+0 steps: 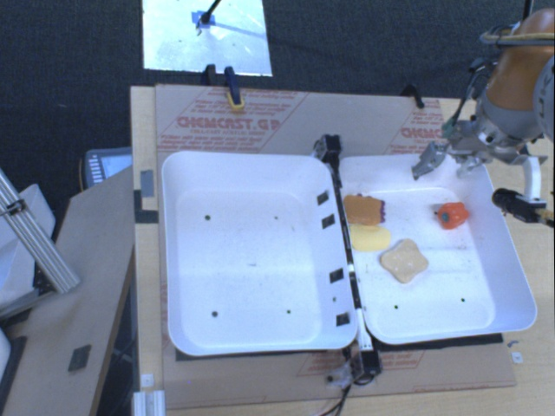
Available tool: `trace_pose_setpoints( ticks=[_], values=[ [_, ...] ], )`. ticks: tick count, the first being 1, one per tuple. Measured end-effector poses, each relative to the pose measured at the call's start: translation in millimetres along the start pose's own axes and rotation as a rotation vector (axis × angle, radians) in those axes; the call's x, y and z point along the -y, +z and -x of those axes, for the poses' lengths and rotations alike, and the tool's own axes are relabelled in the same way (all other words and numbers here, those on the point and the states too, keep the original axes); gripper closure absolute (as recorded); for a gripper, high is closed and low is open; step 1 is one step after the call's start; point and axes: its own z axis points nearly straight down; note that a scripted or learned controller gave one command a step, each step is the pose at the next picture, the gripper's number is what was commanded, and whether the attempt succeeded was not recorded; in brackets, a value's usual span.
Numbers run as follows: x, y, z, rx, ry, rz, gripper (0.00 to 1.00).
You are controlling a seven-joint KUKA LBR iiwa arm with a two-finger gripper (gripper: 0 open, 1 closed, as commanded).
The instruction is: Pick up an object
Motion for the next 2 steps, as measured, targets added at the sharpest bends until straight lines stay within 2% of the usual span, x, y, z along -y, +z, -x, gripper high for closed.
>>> trace_pose_setpoints(
  ticks=[1, 2],
  values=[
    [-1.1, -11.8, 0.0, 0.001, -0.003, 0.004, 1.00],
    [62.0, -12.4, -105.9, -0.006, -0.010, -0.004, 1.00]
  ],
)
